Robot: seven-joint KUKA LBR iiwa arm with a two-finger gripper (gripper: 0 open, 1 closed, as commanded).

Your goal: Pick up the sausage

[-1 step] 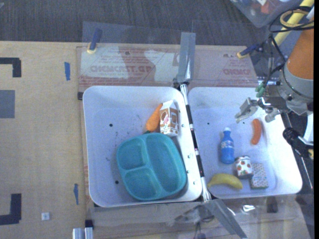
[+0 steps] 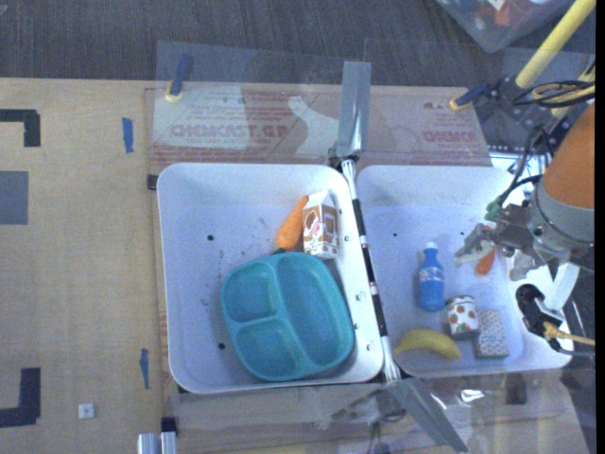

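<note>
Right bin: gripper above an orange piece, maybe the sausage.
Grip: fingers unclear, can't tell.
Progress: no lift yet.

The left bin contains a teal three-compartment tray at its lower centre. A carrot lies tilted just above the tray, touching a small carton on its right. The right bin contains an upright blue bottle, a banana near the front wall, a small patterned can, and a sponge beside the can.
</note>
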